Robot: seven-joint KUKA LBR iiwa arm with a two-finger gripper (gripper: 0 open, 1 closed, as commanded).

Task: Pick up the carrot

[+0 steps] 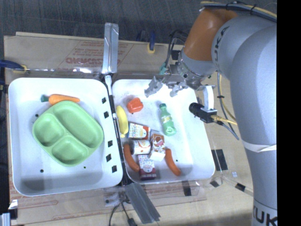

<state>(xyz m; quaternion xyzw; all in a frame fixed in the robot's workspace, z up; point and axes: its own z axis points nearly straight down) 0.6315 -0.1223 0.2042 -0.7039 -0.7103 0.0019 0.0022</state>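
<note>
- A grey arm (244, 79) with an orange band reaches in from the right, its bulk covering the bench on that side and running out of the picture.
- Two white bins lie side by side: the left bin (23, 173) and the right bin (197, 145).
- A green divided plate (68, 133) fills much of the left bin.
- The carrot (63, 98) lies just beyond the plate's far rim, touching or nearly so, with nothing on top of it.
- The gripper (163, 88) hangs over the right bin's far edge, well apart from the plate, fingers spread and holding nothing.
- In the right bin: a green bottle (166, 119), a yellow banana (122, 120), a red tomato-like piece (134, 105), two sausages (172, 163) and small cartons (141, 147) clustered too tightly to read.
</note>
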